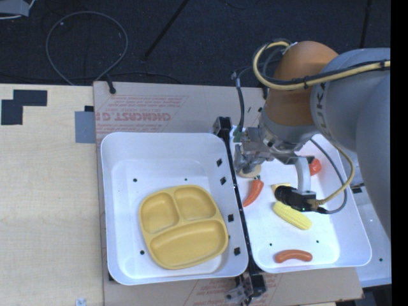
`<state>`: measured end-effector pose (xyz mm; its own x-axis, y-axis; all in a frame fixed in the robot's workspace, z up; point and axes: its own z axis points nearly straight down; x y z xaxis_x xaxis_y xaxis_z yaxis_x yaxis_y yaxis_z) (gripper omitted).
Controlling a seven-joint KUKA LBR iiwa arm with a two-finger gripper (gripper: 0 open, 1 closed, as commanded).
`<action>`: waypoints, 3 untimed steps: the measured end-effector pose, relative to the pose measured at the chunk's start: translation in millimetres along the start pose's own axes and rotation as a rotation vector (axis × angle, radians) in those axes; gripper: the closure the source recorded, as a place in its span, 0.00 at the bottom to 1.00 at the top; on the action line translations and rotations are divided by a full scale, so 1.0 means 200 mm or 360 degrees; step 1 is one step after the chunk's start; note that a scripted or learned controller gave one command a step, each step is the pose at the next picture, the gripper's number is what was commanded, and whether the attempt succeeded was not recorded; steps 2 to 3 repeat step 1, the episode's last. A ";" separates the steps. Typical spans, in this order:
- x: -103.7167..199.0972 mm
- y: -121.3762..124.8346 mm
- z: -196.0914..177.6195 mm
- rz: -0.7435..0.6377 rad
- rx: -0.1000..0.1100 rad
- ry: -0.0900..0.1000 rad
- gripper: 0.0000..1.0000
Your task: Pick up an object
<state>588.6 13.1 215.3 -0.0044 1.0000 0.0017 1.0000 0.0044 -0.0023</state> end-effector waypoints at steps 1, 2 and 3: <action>0.24 0.04 0.04 0.0000 0.0001 -0.0002 1.00; 0.24 0.04 0.04 0.0000 0.0001 -0.0002 1.00; 0.24 0.04 0.04 0.0000 0.0001 -0.0002 1.00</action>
